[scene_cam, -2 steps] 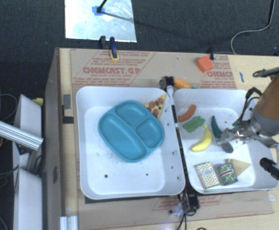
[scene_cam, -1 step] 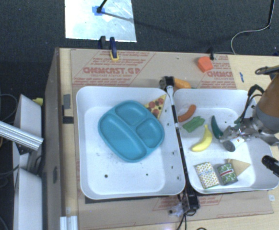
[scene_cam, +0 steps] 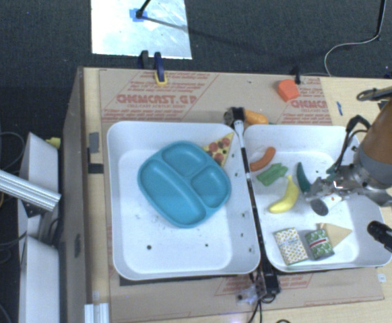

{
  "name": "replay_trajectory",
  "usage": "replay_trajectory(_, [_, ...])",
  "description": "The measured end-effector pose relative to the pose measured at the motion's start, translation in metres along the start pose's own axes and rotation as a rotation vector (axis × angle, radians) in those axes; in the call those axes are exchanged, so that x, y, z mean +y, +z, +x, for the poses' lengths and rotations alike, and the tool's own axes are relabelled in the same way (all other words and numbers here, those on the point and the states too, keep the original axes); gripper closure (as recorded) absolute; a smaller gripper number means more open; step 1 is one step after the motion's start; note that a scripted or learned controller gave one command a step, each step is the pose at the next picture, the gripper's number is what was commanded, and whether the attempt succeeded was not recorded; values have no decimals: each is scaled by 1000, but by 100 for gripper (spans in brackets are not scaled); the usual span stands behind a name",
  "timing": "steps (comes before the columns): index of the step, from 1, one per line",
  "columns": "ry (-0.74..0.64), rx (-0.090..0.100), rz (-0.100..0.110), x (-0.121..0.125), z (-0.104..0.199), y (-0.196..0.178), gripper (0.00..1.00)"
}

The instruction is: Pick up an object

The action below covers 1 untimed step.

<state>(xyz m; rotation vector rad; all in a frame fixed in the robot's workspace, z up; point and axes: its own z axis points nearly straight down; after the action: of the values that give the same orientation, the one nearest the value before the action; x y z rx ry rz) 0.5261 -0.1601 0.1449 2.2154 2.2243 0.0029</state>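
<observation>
Brown board covers the bench under two white bins. Toward the frame's lower right, the right bin point(scene_cam: 368, 237) holds a patterned box point(scene_cam: 290, 245), a green packet point(scene_cam: 318, 243) and a tan wedge point(scene_cam: 337, 233) along its near side, then a banana point(scene_cam: 285, 196), green pieces and a sausage point(scene_cam: 261, 157) farther up; the gripper point(scene_cam: 320, 195) hangs above this bin beside the banana, its opening too blurred to judge. At centre-left, the left bin point(scene_cam: 182, 247) carries a blue divided plate point(scene_cam: 183, 182), with a pizza slice point(scene_cam: 220, 148) at its far right corner.

Bench clutter outside the bins

An orange block point(scene_cam: 287, 89) lies on the cardboard well beyond the gripper point(scene_cam: 327, 188); a yellow clamp point(scene_cam: 159, 70) and a silvery sheet point(scene_cam: 141, 19) sit far to its upper left, and a metal bar point(scene_cam: 19, 186) far left.
</observation>
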Motion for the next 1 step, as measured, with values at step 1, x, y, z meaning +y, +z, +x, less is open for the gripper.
replay_trajectory(1, [0,0,-1,33,56,-69,100])
